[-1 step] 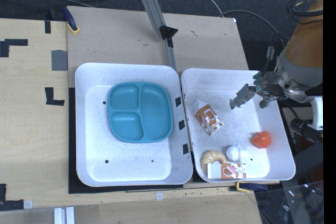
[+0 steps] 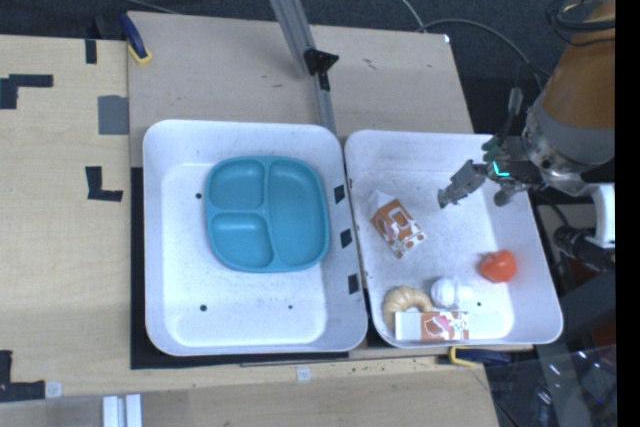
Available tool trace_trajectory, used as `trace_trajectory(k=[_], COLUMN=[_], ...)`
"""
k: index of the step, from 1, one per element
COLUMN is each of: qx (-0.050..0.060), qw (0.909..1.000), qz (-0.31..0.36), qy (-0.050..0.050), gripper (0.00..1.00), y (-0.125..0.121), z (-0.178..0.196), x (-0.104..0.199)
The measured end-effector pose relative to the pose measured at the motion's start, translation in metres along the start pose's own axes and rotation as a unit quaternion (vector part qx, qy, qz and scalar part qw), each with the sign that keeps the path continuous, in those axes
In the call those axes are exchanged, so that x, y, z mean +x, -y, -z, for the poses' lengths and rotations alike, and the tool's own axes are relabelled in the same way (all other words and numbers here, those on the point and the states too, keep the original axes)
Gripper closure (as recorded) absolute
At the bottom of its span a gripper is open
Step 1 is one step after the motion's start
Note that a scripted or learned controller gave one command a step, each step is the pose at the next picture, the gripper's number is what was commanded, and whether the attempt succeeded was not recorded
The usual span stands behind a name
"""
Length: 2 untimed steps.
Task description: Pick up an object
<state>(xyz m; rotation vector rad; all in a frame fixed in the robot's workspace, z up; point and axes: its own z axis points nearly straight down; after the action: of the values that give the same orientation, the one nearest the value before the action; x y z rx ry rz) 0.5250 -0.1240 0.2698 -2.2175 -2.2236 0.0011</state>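
Gripper (image 2: 482, 183) hangs over the upper right part of the right bin (image 2: 520, 147), fingers spread and nothing between them. Arm (image 2: 580, 105) comes in from the right edge of the frame.

Candidates in the right bin: orange-and-white carton (image 2: 398, 226) centre-left, small orange ball (image 2: 497, 266) lower right, and a cluster along the bottom wall made up of a tan croissant-shaped piece (image 2: 405, 299), a white round item (image 2: 445, 293) and a flat red-and-white packet (image 2: 432, 325). Left bin (image 2: 160, 215) has a blue divided plate (image 2: 267, 213).

Risks, as I judge them:
- Carton lies tilted; a descent off its centre could nudge it aside rather than straddle it.
- Ball likely rolls if one finger touches first.
- Bottom cluster sits touching or nearly so, tight to the wall; fingers may strike the wall or catch two items.
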Motion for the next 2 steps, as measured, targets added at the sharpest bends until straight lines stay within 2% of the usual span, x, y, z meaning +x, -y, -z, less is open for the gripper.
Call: trace_trajectory(k=[1,2], qx=[0.003,0.003], qw=[1.0000,1.0000], qz=[-0.001,-0.001], qy=[0.000,0.000], gripper=[0.00,0.00], y=[0.004,0.009], z=[-0.059,-0.108], x=[0.009,0.002])
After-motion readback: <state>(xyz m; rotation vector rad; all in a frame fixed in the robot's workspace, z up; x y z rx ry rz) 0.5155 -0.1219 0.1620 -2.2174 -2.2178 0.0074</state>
